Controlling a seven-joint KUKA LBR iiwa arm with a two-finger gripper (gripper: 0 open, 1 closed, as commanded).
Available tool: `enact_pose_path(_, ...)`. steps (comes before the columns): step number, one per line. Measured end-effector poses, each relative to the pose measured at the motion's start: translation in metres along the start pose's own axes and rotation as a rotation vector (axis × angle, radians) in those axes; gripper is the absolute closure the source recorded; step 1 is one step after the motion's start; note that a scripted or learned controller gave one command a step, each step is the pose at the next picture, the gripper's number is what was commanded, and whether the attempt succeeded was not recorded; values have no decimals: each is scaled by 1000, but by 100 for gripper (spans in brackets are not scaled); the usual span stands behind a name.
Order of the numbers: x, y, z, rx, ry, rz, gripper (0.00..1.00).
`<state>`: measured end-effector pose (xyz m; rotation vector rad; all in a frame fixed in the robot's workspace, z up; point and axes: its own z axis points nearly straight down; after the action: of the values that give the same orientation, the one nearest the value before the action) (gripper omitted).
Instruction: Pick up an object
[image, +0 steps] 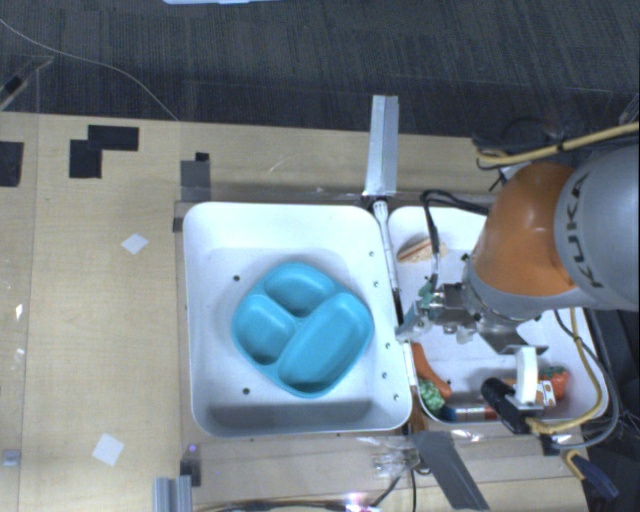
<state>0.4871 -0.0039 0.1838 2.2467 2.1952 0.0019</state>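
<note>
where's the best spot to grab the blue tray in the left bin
A guess: take the blue tray by its outer rim, coming straight down with one finger inside a compartment and one outside. It lies flat and is too wide to span whole. The rim nearest the left bin's bare floor, on the tray's left or lower side, leaves the most room.

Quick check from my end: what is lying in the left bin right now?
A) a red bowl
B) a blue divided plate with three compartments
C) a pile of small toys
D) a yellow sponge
B: the left bin holds a blue divided plate with three compartments, lying near the bin's middle, while the arm works over the right bin.
</note>
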Motion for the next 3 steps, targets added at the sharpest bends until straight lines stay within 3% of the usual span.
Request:
enact_pose_path(1,-51,2,-1,-2,0,63,0)
enact_pose_path(2,-79,1,86,1,0,167,0)
enact_pose_path(3,-95,13,61,-2,0,156,0)
